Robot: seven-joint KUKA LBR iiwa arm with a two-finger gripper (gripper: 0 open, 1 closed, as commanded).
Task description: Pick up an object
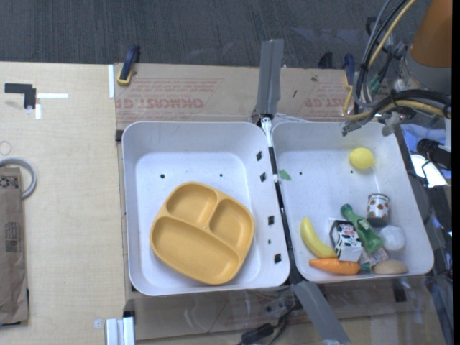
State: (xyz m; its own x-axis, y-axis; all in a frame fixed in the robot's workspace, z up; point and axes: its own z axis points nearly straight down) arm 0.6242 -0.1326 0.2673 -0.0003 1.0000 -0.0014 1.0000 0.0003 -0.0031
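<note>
Pincer point(370, 121): dark, under a bundle of cables, over the far rim of the right bin point(316, 185); open or closed, cannot tell; nothing seen held.
Arm point(438, 20): orange band up and to the right of the pincer, at the view's top corner.
Yellow ball point(361, 158): nearest item, just below the pincer in the view, on the bin floor, apart from the rest.
Small can point(377, 207): further down from the pincer, past the ball, upright, beside the bin's right wall.
Green bottle point(359, 228): below the can, lying at a slant, touching a small printed carton point(346, 241).
White ball point(392, 237): down and slightly right of the pincer, next to the bottle.
Banana point(315, 237): down and left of the pincer, just left of the carton.
Carrot point(334, 267): at the near wall, well below the pincer, under the banana's tip.
Tan lump point(390, 267): near right corner, right of the carrot; kind unclear.
Left bin point(129, 192): well left of the pincer, touching the right bin along the shared edge.
Yellow divided plate point(203, 232): in the left bin, down and far left of the pincer, three compartments, lying flat.
Cardboard sheet point(180, 92): left of the pincer, beyond the bins' far edge.
Brown paper bag point(11, 243): farthest left, on the bench edge.
</note>
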